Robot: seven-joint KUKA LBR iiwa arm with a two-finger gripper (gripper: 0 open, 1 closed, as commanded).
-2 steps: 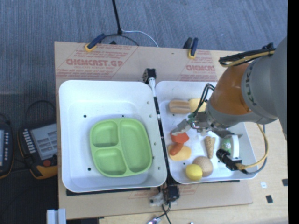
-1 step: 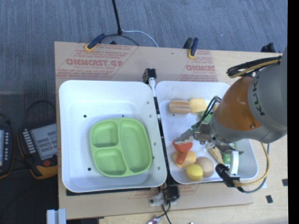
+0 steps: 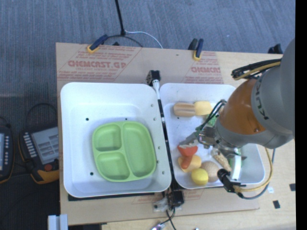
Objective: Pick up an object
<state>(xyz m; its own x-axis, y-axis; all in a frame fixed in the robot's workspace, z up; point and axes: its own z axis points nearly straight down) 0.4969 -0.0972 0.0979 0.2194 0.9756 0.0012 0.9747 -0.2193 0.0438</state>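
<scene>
The gripper (image 3: pixel 201 139) sits low in the right bin (image 3: pixel 252 178), just above and right of a red piece (image 3: pixel 188 150) lying apart from it; whether its jaws are open or closed cannot be told. That bin also holds a yellow ball (image 3: pixel 199 177), a tan lump (image 3: pixel 210 168) and a wooden-handled item (image 3: pixel 192 109). The left bin (image 3: pixel 76 109) holds a green divided tray (image 3: pixel 124 150).

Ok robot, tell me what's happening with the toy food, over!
Gripper down in right bin, above the toy food pile. Red piece and yellow lemon lie loose. Green tray sits in left bin.
</scene>
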